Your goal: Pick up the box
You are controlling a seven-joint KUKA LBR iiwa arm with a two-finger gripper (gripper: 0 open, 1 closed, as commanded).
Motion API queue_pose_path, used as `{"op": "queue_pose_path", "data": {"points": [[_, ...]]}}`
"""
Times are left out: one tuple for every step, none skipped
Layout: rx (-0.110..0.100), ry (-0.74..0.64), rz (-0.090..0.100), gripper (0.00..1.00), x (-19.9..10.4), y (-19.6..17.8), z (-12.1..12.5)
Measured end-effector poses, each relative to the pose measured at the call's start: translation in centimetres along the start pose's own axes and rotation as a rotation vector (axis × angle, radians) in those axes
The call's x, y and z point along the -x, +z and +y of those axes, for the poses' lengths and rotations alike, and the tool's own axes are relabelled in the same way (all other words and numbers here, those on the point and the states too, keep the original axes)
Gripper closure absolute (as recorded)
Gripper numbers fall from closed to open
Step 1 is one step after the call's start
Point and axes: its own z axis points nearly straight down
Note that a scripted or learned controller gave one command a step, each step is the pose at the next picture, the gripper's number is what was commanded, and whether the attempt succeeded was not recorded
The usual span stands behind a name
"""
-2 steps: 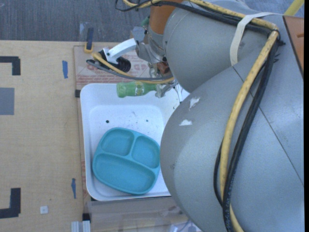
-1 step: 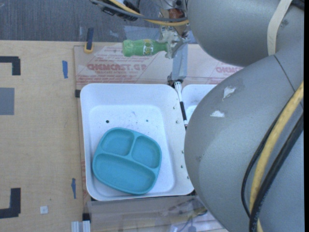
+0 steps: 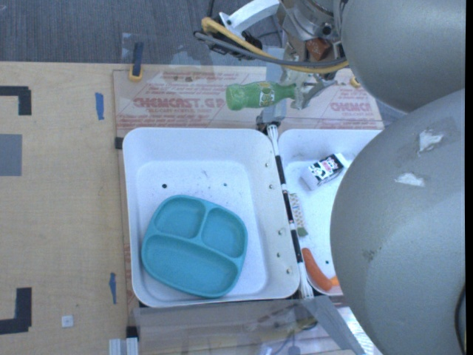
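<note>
The gripper (image 3: 292, 95) is seen high at the rear of the bench, behind the back rims of both bins, with a green bottle (image 3: 259, 95) gripped between its fingers and held level. The box (image 3: 326, 169), small and printed black on white, is found below and slightly right of the gripper in the view, lying tilted on the floor of the right bin (image 3: 295, 140), well apart from the gripper. An orange object (image 3: 318, 271) is seen further below it, at that bin's near end. A teal divided plate (image 3: 194, 245) lies below and left of the gripper, in the left bin (image 3: 192, 137). The main risk is judged to be that the wrong item is carried: while the bottle is gripped, the box cannot be grasped. The right bin is also largely hidden by the arm's bulk.
</note>
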Motion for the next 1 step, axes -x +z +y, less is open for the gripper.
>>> {"op": "queue_pose_path", "data": {"points": [[0.001,0.126,0.007,1.00,-6.73,-0.04,-3.70]]}}
